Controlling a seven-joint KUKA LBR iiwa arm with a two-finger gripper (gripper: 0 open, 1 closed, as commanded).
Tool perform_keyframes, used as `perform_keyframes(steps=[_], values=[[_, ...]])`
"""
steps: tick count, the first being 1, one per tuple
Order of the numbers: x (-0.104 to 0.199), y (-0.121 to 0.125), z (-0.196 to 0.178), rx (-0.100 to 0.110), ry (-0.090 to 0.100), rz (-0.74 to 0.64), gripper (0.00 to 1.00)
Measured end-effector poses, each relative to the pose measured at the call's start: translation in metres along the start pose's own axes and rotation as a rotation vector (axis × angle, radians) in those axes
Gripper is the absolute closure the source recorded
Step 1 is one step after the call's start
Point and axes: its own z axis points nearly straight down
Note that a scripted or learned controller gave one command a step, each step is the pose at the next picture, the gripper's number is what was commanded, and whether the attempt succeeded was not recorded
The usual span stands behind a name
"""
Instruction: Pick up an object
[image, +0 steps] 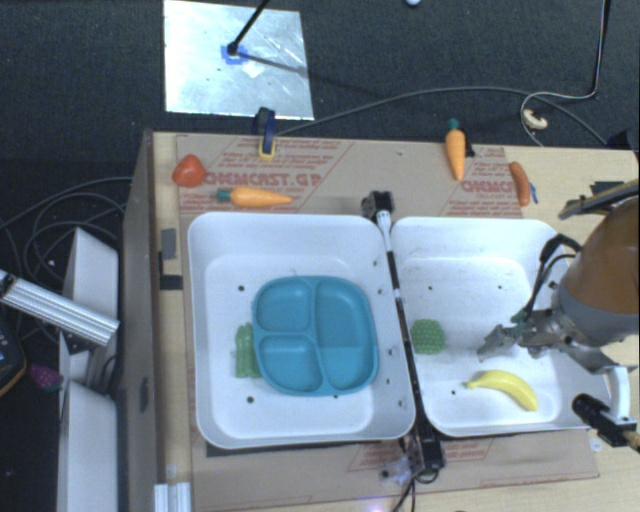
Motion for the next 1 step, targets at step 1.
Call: perform_keyframes(steps=[1], values=[[-0.0065, -0.0010, 0.0421, 0.002, 0.001, 0.002, 0.00]])
